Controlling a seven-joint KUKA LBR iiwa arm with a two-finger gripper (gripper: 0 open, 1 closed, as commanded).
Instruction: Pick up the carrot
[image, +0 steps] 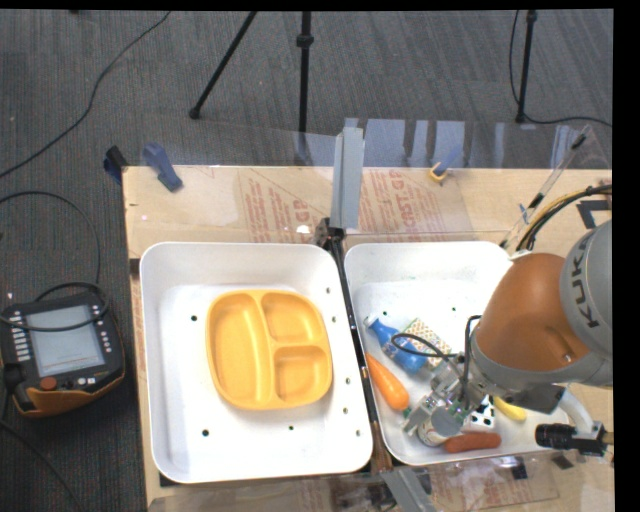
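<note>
Left bin: a shallow white plastic bin (170, 400) holds a yellow plastic plate with three sections (268, 348).
Right bin: a second shallow white bin (430, 262) sits just beside the first one.
Carrot: a small orange toy carrot (388, 382) lies tilted near the right bin's left wall (nothing is touching it).
Other toys: a blue bottle (394, 343) lies just above the carrot, a red sausage (472, 441) rests by the front wall, and a bit of yellow banana (510, 408) peeks out under the arm.
Arm: the grey arm with the orange band (530, 315) reaches in from the right.
Gripper: the two-finger gripper (438, 412) is low in the right bin, near the carrot's lower end.
Beside the bench: a grey hand controller with a screen (62, 345) lies on the dark floor.
</note>
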